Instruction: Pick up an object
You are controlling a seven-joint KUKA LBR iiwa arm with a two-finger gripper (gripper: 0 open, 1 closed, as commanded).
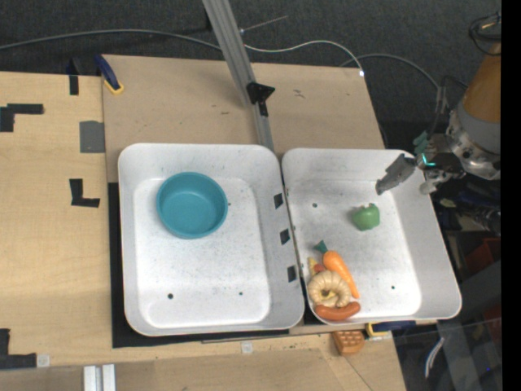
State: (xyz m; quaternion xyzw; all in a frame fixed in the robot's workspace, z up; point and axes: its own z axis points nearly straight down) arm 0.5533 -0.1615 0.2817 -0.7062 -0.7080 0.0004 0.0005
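In the right bin [407, 296], a small green object [366, 217] lies alone near the middle. At the bin's near left corner, an orange carrot [339, 270], a beige ridged object [328, 287] and a red sausage-shaped object [335, 310] lie bunched together. My gripper [412, 179] hovers over the bin's far right rim, up and to the right of the green object. It is open, its fingers [395, 174] spread with nothing between them.
A blue bowl [192, 205] sits in the left bin [203, 300] toward its far left. A grey metal pole [236, 51] slants down to the divide between the bins. Cables trail over the dark floor behind the bench.
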